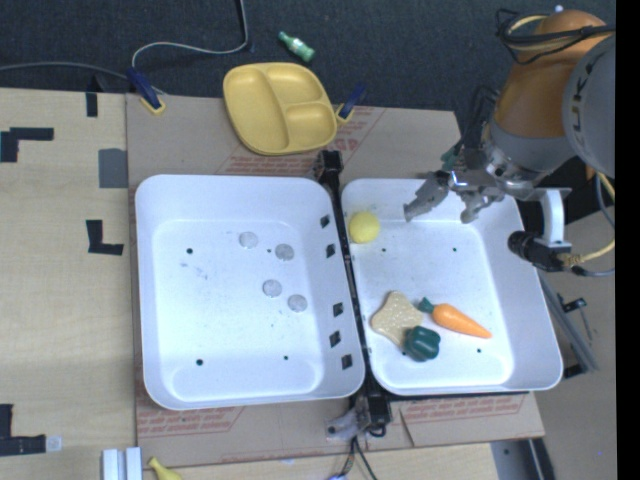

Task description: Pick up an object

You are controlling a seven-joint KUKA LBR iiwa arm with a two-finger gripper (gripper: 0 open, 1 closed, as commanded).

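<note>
gripper (445, 201) over right white bin's (520, 298) far edge | small yellow ball (364, 227) to its left | orange toy carrot (456, 317), green toy pepper (421, 343), tan bread-shaped piece (395, 316) nearer the camera than it, same bin

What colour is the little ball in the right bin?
Yellow. The ball sits near the right bin's far left corner in the camera view.

Partial dark lettering on grey robot arm housing (596, 88) at right edge, cut off and unreadable; red print on brown cardboard sheet (262, 160) illegible.
</note>
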